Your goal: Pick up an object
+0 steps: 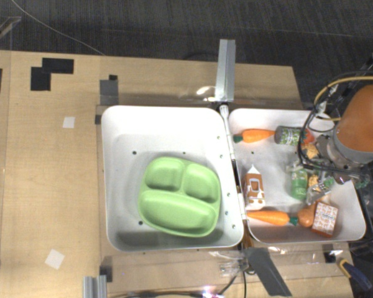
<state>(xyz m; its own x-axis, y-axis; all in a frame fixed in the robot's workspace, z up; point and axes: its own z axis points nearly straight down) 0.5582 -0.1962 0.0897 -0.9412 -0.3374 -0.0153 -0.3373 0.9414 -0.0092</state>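
Observation:
The right bin (pixel 270 160) holds several small items. An orange carrot (pixel 256 135) lies at its far edge beside a green can (pixel 289 135). A small white and orange carton (pixel 253 188) stands at the left, and a second carrot (pixel 268 216) lies near the front. A green translucent bottle (pixel 298 182) sits mid-bin, and a patterned box (pixel 325 219) is at the front right. My gripper (pixel 316 185) is lowered into this bin under the orange-banded wrist (pixel 362 126), right beside the green bottle and above the box. Cables and the wrist hide its tip.
The left bin (pixel 121 141) holds a green divided plate (pixel 179 196). A metal post (pixel 225 70) stands behind the seam between the bins. The wooden bench (pixel 43 185) stretches to the left.

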